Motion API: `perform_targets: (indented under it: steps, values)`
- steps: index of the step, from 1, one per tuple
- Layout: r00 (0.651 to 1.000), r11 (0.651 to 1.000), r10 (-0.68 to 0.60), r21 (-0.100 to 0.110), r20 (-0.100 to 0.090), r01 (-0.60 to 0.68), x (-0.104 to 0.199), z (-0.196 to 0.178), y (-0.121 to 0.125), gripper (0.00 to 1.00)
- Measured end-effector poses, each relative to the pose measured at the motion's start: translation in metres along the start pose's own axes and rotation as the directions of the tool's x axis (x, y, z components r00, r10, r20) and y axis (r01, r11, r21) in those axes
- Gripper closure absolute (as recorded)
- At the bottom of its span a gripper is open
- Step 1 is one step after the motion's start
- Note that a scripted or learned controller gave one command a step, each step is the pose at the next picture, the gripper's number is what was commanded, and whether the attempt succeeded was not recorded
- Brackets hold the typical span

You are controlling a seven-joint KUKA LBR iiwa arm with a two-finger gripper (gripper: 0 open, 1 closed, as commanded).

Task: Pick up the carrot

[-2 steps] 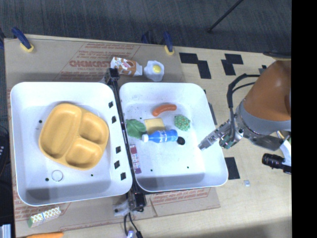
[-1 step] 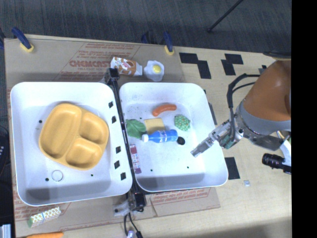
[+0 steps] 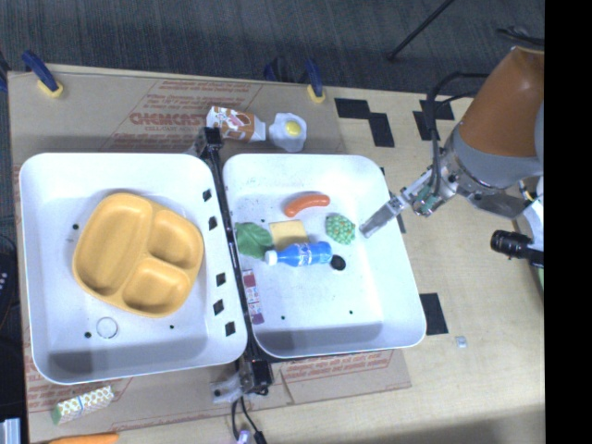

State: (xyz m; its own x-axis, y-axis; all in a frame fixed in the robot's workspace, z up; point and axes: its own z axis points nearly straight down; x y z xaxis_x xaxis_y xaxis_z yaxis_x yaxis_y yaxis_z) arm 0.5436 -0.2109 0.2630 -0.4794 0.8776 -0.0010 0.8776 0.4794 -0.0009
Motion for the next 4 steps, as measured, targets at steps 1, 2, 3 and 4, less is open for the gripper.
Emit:
perform_targets:
  steps: [1,2,3,4]
  values:
    - [0.997,0.997,-0.073,0.002,-0.003,0.073,0.026,0.071,0.060,0.00]
    - [1.000,1.000,-0.009,-0.001,0.001,0.009,0.011,0.013,0.120,0.00]
    - [0.991,0.991,-0.137,0.003,-0.006,0.137,0.019,0.147,0.138,0.00]
    - [0.895,0.895,-0.447,0.000,-0.002,0.447,0.037,0.170,0.141,0.00]
